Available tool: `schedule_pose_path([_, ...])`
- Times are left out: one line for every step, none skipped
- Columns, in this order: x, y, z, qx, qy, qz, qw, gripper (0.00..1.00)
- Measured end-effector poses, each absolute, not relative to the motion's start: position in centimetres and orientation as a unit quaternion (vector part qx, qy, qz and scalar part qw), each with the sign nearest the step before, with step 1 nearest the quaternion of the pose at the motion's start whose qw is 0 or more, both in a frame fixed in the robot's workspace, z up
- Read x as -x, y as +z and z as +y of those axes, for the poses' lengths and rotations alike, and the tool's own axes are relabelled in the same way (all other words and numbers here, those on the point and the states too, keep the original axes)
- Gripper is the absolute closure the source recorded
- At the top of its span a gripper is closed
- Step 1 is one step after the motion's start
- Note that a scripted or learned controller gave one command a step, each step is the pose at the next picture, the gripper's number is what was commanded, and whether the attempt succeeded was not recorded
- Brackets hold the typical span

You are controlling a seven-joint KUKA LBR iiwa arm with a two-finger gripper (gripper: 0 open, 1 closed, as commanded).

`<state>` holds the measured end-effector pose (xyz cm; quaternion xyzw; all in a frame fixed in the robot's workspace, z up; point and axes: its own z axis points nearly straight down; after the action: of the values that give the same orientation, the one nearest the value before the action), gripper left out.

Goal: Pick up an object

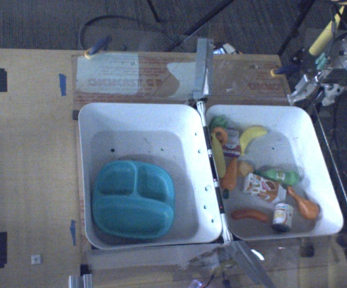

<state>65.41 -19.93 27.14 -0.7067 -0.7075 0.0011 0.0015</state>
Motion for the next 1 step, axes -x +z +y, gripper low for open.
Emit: schedule_pose_path([-66.73, 10.87, -20.05, 0.690, 0.0003, -0.724, 0.000, 0.00])
